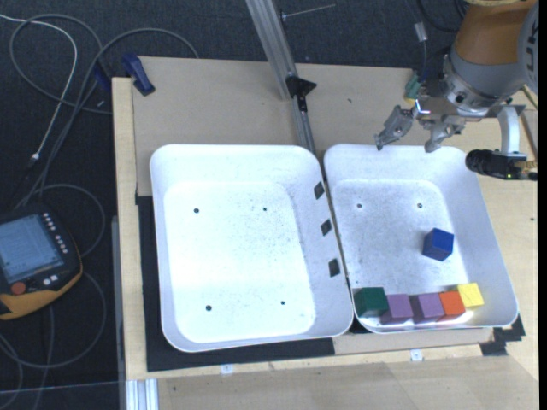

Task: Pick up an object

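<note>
A handheld control pendant [32, 259] lay on the dark floor off the bench's left edge, among loose cables. The left bin [175, 173] sat with its floor bare from wall to wall, leaving wide room inside. Black clips [326, 226] ran down the seam where it touched the right bin [496, 254]. Along that bin's near wall a row stood packed side by side: green block [370, 300], two purple blocks [412, 307], orange block [451, 302], yellow block [471, 295]. A blue block [438, 243] stood alone on the open floor, apart from the row and walls. The gripper [406, 140] hung over the right bin's far rim, fingers spread apart, holding nothing.
</note>
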